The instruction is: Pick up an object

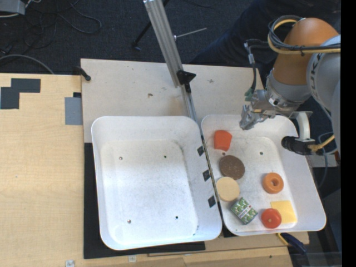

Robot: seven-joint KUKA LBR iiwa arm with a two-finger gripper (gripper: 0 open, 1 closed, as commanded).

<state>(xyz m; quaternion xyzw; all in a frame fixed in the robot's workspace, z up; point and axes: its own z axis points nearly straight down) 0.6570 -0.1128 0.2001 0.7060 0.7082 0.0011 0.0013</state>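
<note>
Objects — seven, all in the right bin (311,204): orange block (223,140) near the far-left corner; brown disc (231,167) just nearer along the left wall; tan disc (227,188) touching or overlapping its near edge; green patterned block (243,211) at the near-left corner, tilted; orange ring (273,183) toward the right wall; red round piece (271,218) and yellow block (284,211) touching, at the near-right corner. Left bin (111,149) beside it, the walls meeting. Gripper (248,121) — over the right bin's far edge, apart from every object, nothing between its fingers; how wide they stand cannot be told. Metal rail (167,43) slants over the bench's far side.
</note>
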